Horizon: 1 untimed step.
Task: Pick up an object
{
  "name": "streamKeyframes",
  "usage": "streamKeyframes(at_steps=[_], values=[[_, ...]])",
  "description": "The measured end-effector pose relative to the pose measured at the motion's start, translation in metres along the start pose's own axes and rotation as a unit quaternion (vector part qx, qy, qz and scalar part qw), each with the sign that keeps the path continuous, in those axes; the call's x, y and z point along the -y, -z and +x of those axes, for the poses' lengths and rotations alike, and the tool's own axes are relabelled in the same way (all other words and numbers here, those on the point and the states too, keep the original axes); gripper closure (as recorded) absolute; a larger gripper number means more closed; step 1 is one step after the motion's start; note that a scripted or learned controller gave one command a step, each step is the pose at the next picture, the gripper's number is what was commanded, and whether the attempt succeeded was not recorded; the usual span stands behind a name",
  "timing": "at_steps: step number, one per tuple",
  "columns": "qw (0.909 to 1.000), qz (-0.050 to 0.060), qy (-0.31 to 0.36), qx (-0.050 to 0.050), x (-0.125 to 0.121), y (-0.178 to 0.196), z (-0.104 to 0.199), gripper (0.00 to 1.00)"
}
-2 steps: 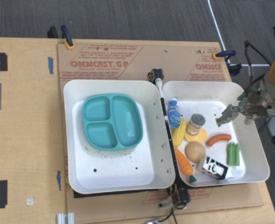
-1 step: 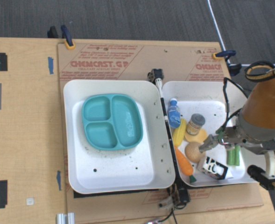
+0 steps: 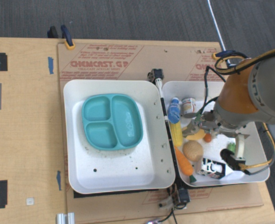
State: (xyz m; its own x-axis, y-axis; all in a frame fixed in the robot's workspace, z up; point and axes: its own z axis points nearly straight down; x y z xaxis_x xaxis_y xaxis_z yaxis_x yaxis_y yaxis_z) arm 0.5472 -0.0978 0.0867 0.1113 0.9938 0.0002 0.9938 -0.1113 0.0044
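The grey arm's jaws point(image 3: 199, 125) hang low in the right white bin point(image 3: 263, 146); whether they are spread I cannot tell. The round tan ball point(image 3: 192, 149) lies at their six o'clock, the yellow corn cob point(image 3: 176, 133) at nine. Descend squarely over one item, avoiding neighbours. The tan surface point(image 3: 25, 139) sits over dark grey carpet point(image 3: 128, 10).

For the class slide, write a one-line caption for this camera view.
KUKA arm's gripper hovers over toy food in the right bin; a teal divided plate sits in the left bin.
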Motion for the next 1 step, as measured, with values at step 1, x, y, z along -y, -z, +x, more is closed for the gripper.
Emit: streamKeyframes(at_steps=[1], values=[[1.0, -0.005, -0.001, 0.0, -0.0031, 0.0139, -0.0002, 1.0]])
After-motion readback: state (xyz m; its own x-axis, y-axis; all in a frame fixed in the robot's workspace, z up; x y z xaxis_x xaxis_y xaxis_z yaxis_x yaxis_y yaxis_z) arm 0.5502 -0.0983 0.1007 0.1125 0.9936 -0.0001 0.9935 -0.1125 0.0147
